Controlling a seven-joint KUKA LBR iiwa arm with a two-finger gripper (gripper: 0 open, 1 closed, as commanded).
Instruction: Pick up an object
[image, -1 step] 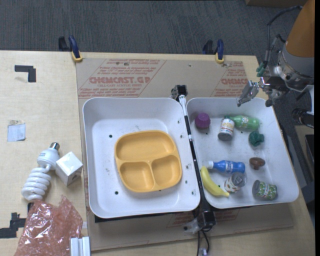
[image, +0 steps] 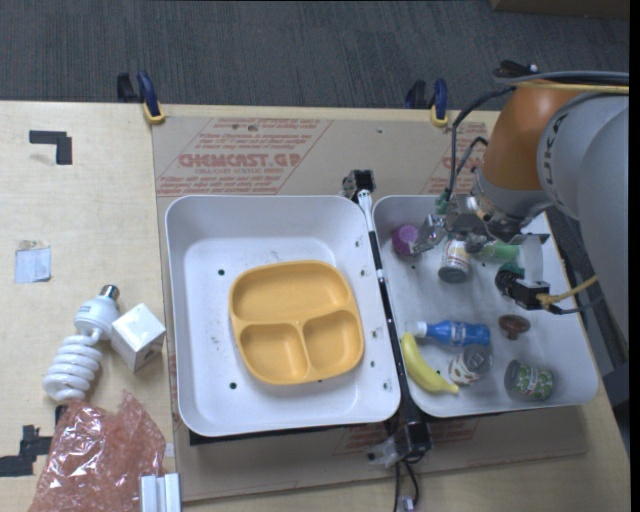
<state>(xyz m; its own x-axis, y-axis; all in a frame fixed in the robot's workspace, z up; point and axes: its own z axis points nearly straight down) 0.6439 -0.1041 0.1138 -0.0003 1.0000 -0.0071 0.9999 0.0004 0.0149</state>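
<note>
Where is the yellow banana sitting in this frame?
The yellow banana lies in the right-hand white bin, near its front-left corner, just below the blue-and-white bottle and beside the round patterned object on its right.

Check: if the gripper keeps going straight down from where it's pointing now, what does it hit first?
Most likely the small can, which sits directly under the gripper in the right bin. The purple object lies just beside that line. Depth is unclear from this slanted view.

Right bin (image: 570, 345) crowded; left bin (image: 200, 300) margins free.
</note>
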